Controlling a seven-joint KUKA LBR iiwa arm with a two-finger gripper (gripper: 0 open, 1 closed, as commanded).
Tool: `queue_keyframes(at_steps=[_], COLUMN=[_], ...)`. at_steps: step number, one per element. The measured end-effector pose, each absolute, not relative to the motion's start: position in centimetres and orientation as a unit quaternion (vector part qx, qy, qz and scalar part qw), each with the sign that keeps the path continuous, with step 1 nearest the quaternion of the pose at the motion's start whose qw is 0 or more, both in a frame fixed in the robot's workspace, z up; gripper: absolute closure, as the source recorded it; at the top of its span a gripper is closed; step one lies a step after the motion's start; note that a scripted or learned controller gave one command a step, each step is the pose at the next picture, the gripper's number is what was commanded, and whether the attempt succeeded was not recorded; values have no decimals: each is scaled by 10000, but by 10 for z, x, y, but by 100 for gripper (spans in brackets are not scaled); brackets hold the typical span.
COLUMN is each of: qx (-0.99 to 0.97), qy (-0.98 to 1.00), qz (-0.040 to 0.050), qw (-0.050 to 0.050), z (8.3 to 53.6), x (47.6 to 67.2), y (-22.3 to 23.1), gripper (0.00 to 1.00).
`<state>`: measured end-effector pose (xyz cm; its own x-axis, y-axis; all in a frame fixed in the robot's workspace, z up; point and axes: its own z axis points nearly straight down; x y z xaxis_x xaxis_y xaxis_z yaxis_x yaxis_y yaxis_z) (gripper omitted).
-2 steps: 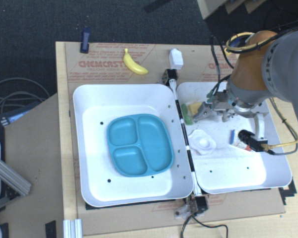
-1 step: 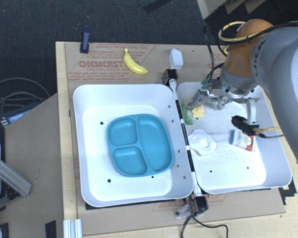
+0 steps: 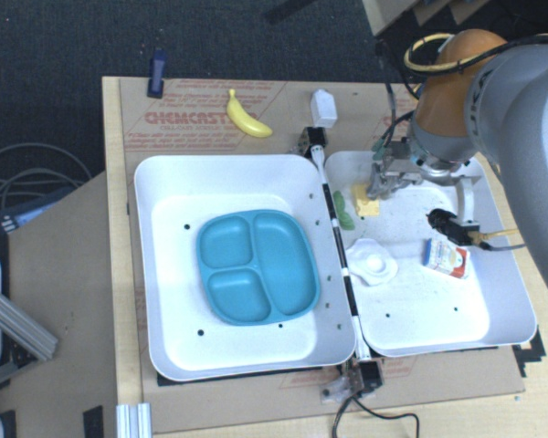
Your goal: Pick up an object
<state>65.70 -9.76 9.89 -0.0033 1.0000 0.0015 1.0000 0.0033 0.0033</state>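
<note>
**Gripper low in the right bin, over a yellow piece**

Camera view. Jaws: cannot tell how they stand; the gripper (image 3: 376,190) is seen from above and its tip is too small and cluttered to read. Nothing can be seen held.

Landmark for all places: the blue divided plate (image 3: 256,265), which lies in the middle of the left bin (image 3: 164,245).

- Arm (image 3: 457,89): well right of the plate, reaching towards it; the gripper sits just past the plate's far right corner, across the bin wall, inside the right bin (image 3: 493,331).
- Yellow piece (image 3: 369,208): right of the plate's far edge, just under the gripper tip. Too small and blocky to give a long axis.
- Green piece (image 3: 345,215): between the plate and the yellow piece, close against the bin wall. Its long axis runs far to near, along that wall.
- White lump (image 3: 370,265): right of the plate, level with its middle. Roundish.
- Small carton (image 3: 445,257): further right again, well apart from the plate. It lies flat, with its long axis roughly across and slightly tilted.
- Banana (image 3: 247,119): beyond the plate, on the cardboard outside the bins, its long axis slanting from far left to near right.
</note>
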Motion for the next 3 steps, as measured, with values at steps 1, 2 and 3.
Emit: queue_keyframes(at_steps=[1, 2, 3], qx=[7075, 7076, 7074], qy=[7067, 7066, 7069], qz=[-5, 1, 1], qw=[-7, -1, 13], z=[97, 107, 170], x=[605, 606, 569], y=[-109, -109, -159], gripper=[100, 100, 100])
